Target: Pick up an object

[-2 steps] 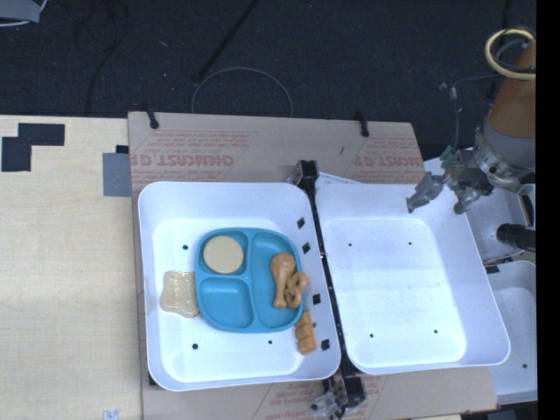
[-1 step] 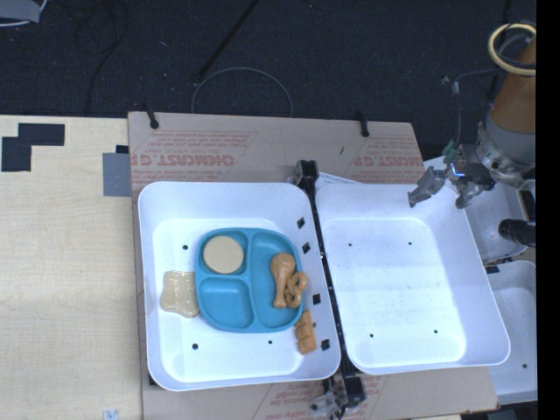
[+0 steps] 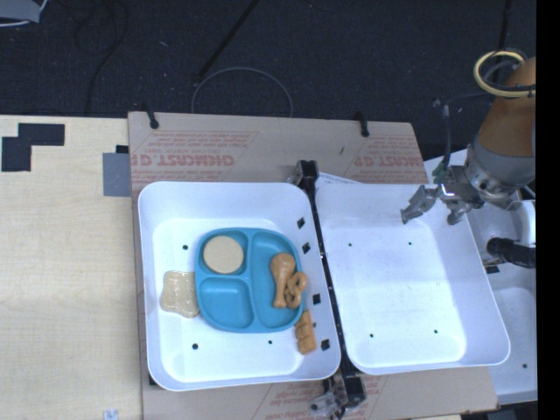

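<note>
Arm parked at the upper right corner of the right bin; gripper sits over that bin's back rim, its two fingers spread apart with nothing between them.

All candidate objects lie in the left bin, well apart from the gripper. I judge the approach has not begun. To do it well I would carry the gripper across the divider and come down vertically on something that stands free of the tray.

Best target, in my view: the small brown piece on the bin floor, just beside the lower right corner of the blue divided tray. It looks narrow and lumpy, tan-brown. Alternatives: the pale beige slab touching the tray's left edge; the round beige disc and the twisted brown pretzel-like piece inside tray compartments, harder because of the tray walls.
</note>
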Controlling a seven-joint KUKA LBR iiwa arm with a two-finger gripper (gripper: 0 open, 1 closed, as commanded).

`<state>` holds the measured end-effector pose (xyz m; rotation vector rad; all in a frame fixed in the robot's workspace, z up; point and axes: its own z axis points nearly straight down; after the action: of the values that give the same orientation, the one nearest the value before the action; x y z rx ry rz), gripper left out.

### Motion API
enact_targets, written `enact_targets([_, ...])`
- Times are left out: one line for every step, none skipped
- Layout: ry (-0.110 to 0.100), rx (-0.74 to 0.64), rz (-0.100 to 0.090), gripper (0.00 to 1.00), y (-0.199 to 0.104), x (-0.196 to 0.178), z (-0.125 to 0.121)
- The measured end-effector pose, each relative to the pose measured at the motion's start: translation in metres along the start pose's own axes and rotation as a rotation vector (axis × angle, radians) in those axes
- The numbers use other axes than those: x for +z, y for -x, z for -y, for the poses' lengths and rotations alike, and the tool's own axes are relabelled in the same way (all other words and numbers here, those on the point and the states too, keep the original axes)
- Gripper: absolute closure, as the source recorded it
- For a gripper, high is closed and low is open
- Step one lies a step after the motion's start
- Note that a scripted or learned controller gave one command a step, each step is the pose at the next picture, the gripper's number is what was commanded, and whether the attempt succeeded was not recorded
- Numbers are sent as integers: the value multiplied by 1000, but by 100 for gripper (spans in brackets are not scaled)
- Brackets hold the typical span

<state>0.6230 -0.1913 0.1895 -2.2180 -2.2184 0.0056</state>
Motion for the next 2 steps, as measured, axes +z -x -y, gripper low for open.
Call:
enact_targets([1,0,0,0,0,43,1])
enact_targets([0,1,-1,0,-2,96,1])
